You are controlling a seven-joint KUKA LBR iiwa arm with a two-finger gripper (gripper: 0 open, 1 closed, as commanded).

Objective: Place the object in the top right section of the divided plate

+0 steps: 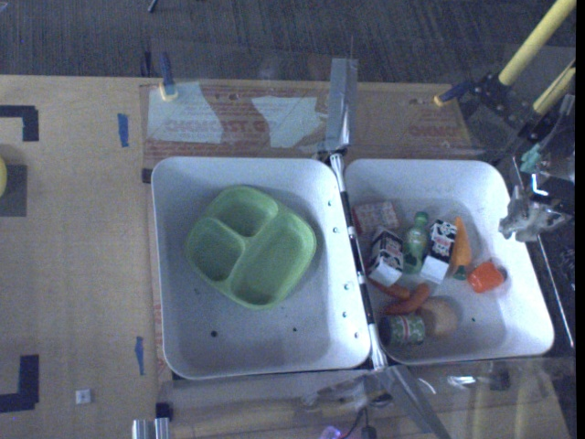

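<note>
Dim light; dark carpet floor (274, 16) beyond the wooden bench (73, 273).

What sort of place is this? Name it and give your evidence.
Probably a robotics lab test bench: two white bins on a taped wooden bench, a gripper at the right, and toy food beside a divided plate.

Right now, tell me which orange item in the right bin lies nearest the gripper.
The squat orange piece, by itself toward the right wall, below the gripper. The carrot stands further left against the cartons, and the sausage lies lower, mid-bin.
</note>
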